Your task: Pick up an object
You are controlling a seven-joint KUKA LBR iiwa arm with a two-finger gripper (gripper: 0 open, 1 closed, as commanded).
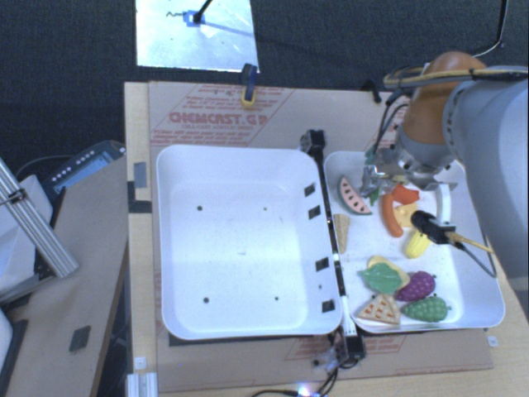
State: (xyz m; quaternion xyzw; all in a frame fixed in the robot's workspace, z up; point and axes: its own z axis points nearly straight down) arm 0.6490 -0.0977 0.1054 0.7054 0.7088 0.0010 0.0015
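Observation:
My gripper (374, 179) hangs low over the far part of the right bin (479, 304), on the grey arm with its orange band (430, 106). Just left of and below it lies a watermelon slice (354, 195). An orange carrot (391, 214), a red piece (406, 194) and a yellow corn cob (417, 243) lie directly beneath the wrist. Nearer the front lie a green leaf (382, 279), purple grapes (417, 286), a green bunch (427, 308) and a pizza slice (378, 311). I see nothing held in the gripper.
The left bin (240, 246) sits beside the right one, with a black clipped divider (326, 222) between them. A tan cone (341, 231) leans by that divider. A black cable fitting (431, 226) juts from the arm over the toys.

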